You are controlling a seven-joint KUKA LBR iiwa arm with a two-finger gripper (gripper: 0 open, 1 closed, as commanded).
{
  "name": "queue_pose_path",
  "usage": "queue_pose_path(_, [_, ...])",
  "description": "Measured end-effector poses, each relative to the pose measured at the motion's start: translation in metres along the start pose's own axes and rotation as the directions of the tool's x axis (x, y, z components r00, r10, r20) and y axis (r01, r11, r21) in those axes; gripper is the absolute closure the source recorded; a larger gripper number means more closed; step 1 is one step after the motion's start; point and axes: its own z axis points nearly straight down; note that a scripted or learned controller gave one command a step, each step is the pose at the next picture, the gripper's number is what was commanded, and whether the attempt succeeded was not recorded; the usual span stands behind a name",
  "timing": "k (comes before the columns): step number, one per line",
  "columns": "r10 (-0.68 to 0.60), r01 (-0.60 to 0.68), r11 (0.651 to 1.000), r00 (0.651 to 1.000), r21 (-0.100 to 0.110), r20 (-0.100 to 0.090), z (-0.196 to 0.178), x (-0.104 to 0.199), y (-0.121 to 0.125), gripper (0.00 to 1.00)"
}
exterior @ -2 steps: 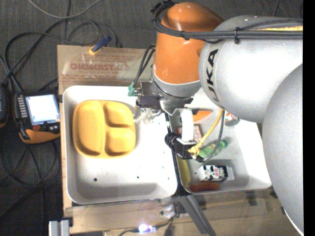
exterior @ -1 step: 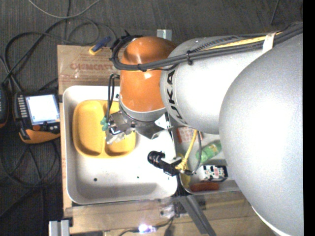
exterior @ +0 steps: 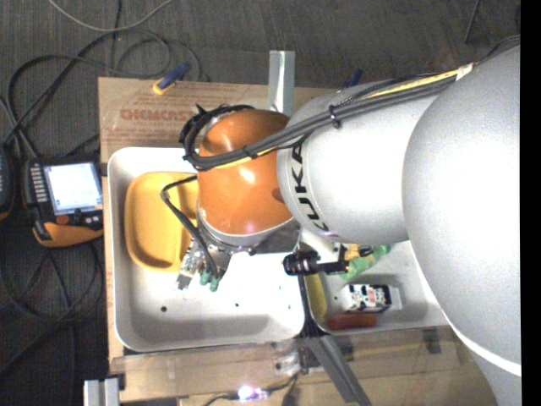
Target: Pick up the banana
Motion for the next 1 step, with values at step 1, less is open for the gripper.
queue_pose_path(1, [0.126, -0.126, 0.992, 0.992, 0.001, 0.000, 0.0320, -0.0821, 0.0672, 1.00])
